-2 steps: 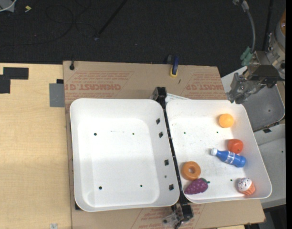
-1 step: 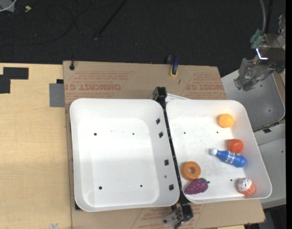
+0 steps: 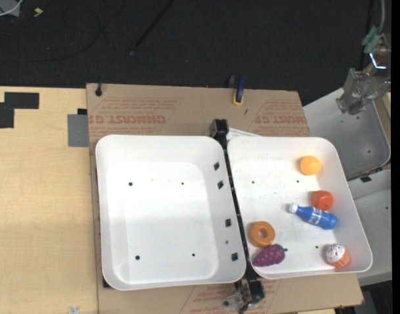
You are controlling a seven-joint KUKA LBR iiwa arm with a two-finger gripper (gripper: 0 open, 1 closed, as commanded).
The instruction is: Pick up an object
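Observation:
The right bin (image 3: 278, 156) holds several small objects. An orange ball (image 3: 310, 165) lies near its far right corner. Below it sits a red-orange round piece (image 3: 323, 199), touching a blue bottle (image 3: 314, 216) that lies on its side. An orange ring (image 3: 261, 233) and a purple bunch of grapes (image 3: 269, 255) rest by the bin's near left wall. A white speckled piece with an orange base (image 3: 336, 254) is in the near right corner. My gripper (image 3: 357, 95) hangs at the upper right, outside the bins and well away from every object.
The left bin (image 3: 157, 214) stands beside the right one, with a black divider (image 3: 227, 201) with clips between them. Both sit on a cardboard sheet (image 3: 167, 113) on a wooden bench. A blue clamp (image 3: 238, 91) is at the sheet's far edge.

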